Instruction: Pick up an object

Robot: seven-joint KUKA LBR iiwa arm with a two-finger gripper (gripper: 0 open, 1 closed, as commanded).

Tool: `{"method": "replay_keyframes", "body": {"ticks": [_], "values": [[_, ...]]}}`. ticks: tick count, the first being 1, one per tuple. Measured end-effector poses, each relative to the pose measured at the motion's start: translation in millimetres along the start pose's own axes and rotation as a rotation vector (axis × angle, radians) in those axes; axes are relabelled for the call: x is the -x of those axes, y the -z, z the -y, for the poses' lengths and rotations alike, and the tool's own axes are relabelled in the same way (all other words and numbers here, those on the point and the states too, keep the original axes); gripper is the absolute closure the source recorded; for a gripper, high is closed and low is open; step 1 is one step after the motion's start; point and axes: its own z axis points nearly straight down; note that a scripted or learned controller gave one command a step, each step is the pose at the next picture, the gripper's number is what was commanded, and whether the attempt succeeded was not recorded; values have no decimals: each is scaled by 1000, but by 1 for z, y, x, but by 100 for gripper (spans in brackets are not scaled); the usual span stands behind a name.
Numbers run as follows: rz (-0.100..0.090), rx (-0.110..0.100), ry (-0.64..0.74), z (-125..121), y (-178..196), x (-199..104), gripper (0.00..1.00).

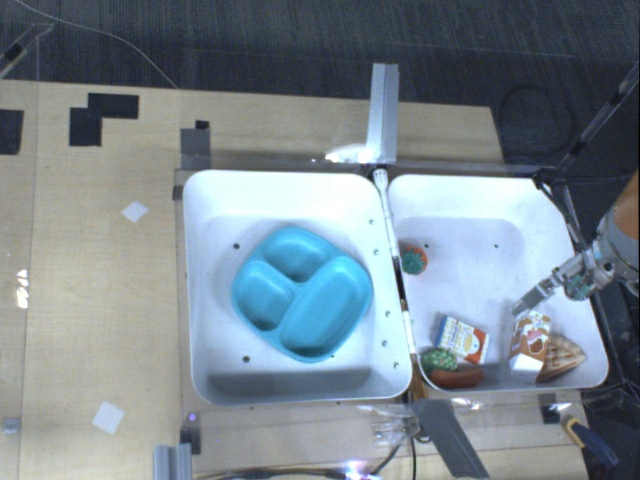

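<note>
The left bin holds a blue divided plate at frame centre. In the right bin: a small orange-green toy, a carton, a waffle packet lower right. The gripper hovers just above the packet, fingers' spread unclear, nothing visibly held

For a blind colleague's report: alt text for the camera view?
The end effector hovers above a food packet in the right bin, near a small carton. The left bin holds a blue divided plate.
</note>
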Motion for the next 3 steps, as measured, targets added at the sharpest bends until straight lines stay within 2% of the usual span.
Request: {"method": "replay_keyframes", "body": {"ticks": [1,2,3], "values": [[-3,-3,-353,-3,-95,-9,0],[1,1,131,-47,-42,63,0],[-2,-2,96,10,-46,14,0]]}}
